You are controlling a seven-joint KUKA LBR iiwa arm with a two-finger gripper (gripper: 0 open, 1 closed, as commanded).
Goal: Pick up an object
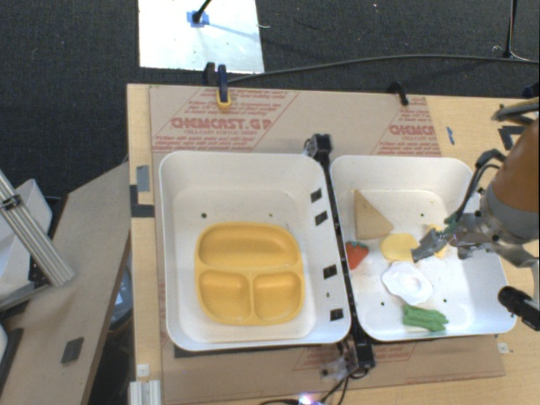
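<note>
My gripper (433,245) hangs low over the right bin (456,175), at the right edge of a yellow round piece (398,246). I cannot see whether it touches that piece. A tan wedge (369,216) lies behind and to the left of the piece. A red strawberry-like item (357,254) rests by the bin's left wall. In front of the gripper lie a white crumpled object (407,283) and a green object (424,316).
The left bin (181,226) holds a yellow divided tray (250,272). A black divider with clips (331,226) runs between the bins. The arm's grey body (515,205) covers the right bin's right side. A cable (380,62) crosses the bench behind.
</note>
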